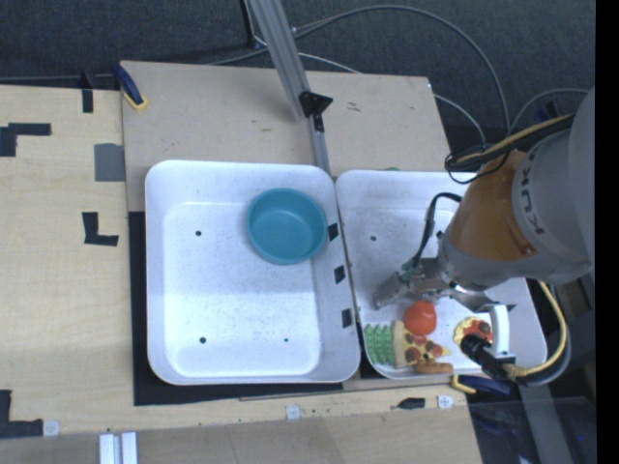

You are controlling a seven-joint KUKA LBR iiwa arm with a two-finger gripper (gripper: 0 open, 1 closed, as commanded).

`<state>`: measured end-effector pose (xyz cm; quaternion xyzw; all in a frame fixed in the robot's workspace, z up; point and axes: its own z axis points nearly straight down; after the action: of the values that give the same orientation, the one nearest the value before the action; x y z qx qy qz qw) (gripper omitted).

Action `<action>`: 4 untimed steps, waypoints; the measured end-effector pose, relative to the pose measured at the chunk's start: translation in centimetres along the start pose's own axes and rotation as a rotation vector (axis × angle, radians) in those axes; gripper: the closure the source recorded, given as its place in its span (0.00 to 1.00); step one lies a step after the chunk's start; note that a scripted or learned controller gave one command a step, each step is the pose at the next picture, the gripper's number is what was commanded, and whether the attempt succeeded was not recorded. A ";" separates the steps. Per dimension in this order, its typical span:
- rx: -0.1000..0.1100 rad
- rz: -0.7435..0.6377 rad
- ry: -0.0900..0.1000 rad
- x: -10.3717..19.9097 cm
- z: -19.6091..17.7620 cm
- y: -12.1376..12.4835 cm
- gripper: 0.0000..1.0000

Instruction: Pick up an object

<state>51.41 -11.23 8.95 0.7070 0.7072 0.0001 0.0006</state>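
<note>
Camera view: small red ball-like object (420, 317) in right bin (372, 211), near its front edge, just below gripper (411, 286) — finger state hidden by wrist. Green ridged piece (378, 340) and orange-yellow bits (426, 354) crowding beside it. Blue bowl (286, 225) over in left bin (193, 288).

a robotics lab test cell. left of the end effector, two shallow white plastic bins (174, 259) sit side by side on a plywood bench (58, 191) marked with black tape. beyond it, black cables (406, 13) cross dark carpet beside a slanted grey metal pole (280, 42).
</note>
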 end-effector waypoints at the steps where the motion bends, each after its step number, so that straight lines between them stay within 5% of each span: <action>1: -0.003 0.001 -0.001 -0.1 -1.1 0.1 1.00; 4: -0.002 0.000 0.000 -0.7 -14.5 0.4 1.00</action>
<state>51.75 -11.90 23.41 0.7070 0.7072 0.0010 0.0012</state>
